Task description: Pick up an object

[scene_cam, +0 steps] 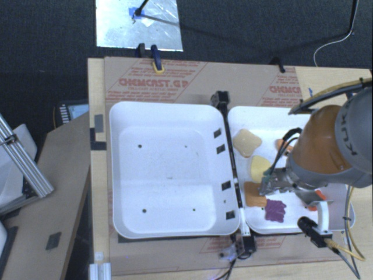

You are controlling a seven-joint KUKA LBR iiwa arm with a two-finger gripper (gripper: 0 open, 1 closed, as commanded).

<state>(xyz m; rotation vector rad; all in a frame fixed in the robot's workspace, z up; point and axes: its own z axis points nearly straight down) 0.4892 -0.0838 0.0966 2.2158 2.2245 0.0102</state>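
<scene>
Dark carpet surrounds the table (99,156), where cardboard printed CHEMCAST GP lies under two white bins, probably to protect the surface. All the loose pieces sit in the right bin (256,114): a tan lump (246,141), a yellow piece (259,166), an orange-brown block (254,196) and a purple object (275,210), clustered near the divider within the arm's reach. The jaws (269,185) hang low over the orange-brown block; I cannot tell their spread or whether they grip anything

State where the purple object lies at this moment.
The purple object lies in the right bin, near its front edge, just right of the orange-brown piece and below the gripper.
</scene>
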